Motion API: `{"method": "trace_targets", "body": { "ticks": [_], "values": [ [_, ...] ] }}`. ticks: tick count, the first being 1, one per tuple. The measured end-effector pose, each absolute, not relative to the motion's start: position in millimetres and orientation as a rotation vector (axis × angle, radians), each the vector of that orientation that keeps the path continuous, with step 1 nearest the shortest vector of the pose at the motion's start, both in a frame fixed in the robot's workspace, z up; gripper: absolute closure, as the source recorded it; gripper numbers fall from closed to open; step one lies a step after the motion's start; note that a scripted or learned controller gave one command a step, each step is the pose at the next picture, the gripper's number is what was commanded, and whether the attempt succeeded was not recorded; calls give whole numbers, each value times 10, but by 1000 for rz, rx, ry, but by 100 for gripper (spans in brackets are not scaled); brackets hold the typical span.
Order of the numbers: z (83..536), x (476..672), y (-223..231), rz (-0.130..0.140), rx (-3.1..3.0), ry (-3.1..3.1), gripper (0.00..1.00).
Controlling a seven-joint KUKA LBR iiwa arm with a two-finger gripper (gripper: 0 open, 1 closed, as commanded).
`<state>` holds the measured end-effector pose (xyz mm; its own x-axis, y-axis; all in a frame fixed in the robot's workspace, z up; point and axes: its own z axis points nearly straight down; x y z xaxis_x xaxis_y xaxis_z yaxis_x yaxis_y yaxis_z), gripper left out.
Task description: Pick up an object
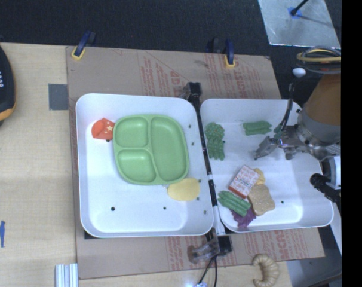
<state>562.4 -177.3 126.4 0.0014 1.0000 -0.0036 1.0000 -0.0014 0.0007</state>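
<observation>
Low in the right bin (288,220), toward the bottom of the frame, a small heap lies together: a green pod (233,202), a tan slice of bread (262,200) and a red-and-white packet (245,180), touching or overlapping. Above them, at right of centre, the gripper (275,146) hangs over bare white floor with its fingers splayed apart and nothing between them. The packet is the nearest likely pick, down and to the left of the tool, its long axis running diagonally. Further up sit a green strip (256,127) and leafy greens (215,140). In the left bin (91,208) rest a green divided plate (151,149), a yellow piece (184,189) and a red piece (102,128).
</observation>
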Motion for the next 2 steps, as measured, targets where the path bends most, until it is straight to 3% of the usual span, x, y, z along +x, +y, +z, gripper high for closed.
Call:
{"method": "trace_targets", "body": {
  "ticks": [1,2],
  "values": [
    [1944,5050,-1462,0,2223,2226,0],
    [1167,5463,-1084,-6,2215,2238,0]
  ]
}}
